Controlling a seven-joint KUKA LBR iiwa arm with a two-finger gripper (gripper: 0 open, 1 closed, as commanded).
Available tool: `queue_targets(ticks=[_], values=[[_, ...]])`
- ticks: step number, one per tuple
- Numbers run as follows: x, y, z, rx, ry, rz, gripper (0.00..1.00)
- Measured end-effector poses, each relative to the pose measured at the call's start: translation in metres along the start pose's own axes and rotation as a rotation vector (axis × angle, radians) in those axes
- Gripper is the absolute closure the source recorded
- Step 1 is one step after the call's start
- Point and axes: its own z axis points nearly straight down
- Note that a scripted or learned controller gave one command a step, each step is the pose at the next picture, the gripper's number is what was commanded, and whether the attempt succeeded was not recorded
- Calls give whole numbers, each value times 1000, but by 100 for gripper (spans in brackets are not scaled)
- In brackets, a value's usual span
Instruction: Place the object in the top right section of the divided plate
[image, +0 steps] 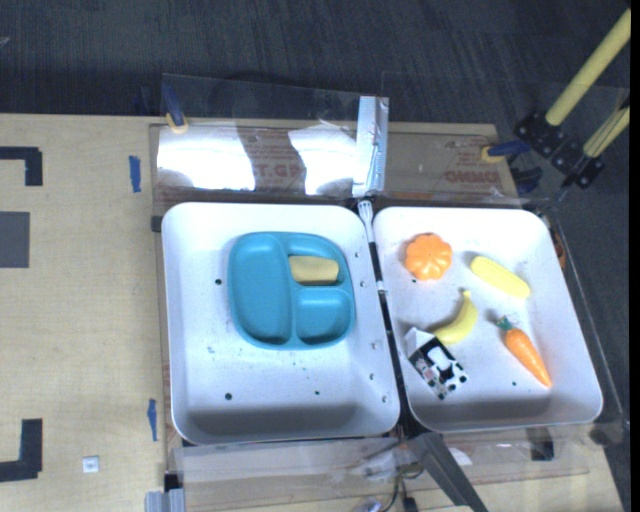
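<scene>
Pale yellow oblong block (314, 270) lies inside blue divided plastic plate (262, 290), top right section, long axis crosswise, left white bin (200, 400). Pincer state: cannot tell. Placement looks done.

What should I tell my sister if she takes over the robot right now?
Gripper: I cannot tell its state from this picture.
Things: the blue divided plate sits in the left bin. A yellow block lies in the plate's top right section.
The right bin holds a small pumpkin, a lemon-yellow piece, a banana, a carrot and a black-and-white toy.
Done: by the look of it, the yellow block is placed where the task wants it.
Left: probably nothing, apart from checking it sits fully inside that section.
</scene>
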Motion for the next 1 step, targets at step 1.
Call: queue_targets(ticks=[1], values=[[-5, -41, -39, 1, 3, 0, 100]])
